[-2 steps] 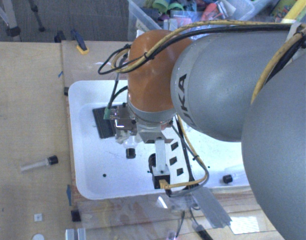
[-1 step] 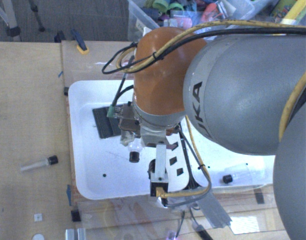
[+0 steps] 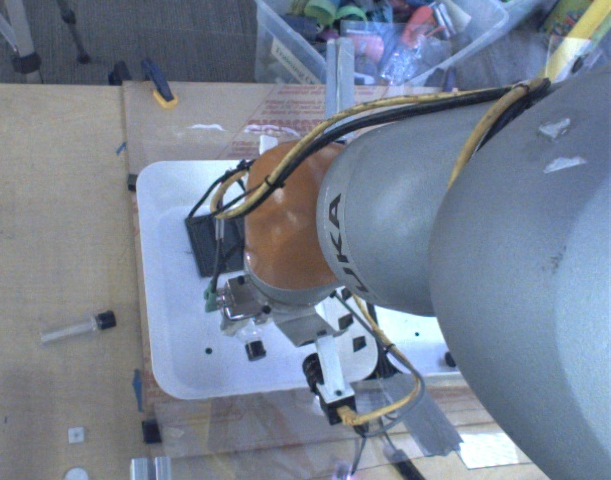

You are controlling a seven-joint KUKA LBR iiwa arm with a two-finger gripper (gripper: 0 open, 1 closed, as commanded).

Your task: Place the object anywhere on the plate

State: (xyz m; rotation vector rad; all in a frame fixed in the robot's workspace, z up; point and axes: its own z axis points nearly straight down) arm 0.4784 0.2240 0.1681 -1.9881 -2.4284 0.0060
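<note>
In the camera view, one grey arm (image 3: 455, 218) with one orange band (image 3: 285, 218) lies across most of the bench, with a bundle of yellow and black cables (image 3: 405, 103) running along its top. One white bin (image 3: 165, 268) shows plainly beneath it on the left, and a strip of white (image 3: 410, 326) shows to the right of the wrist; whether that strip is the second bin cannot be told. Below the orange band sits the gripper (image 3: 237, 303), seen as a cluster of metal and black parts. Whether it is released, clenched or grasping anything cannot be told from this angle. Two dark items lie over the bin's floor. One is a flat black slab (image 3: 203, 240) at the wrist's left edge, its long axis running from the far side towards the near side with a slight tilt; whether it is the task's object or part of the tool is unclear. The other is a small black block (image 3: 253, 350) near the bin's front wall, too small to show any long axis. No plate can be picked out with certainty. On the wooden bench to the left of the bin lies one pale syringe-like tube (image 3: 75, 328) with a black cap, its long axis nearly level and the cap pointing right. One blue clamp (image 3: 161, 88) sits at the far edge, and one clear tub of coloured toys (image 3: 385, 18) stands beyond the bench.
</note>
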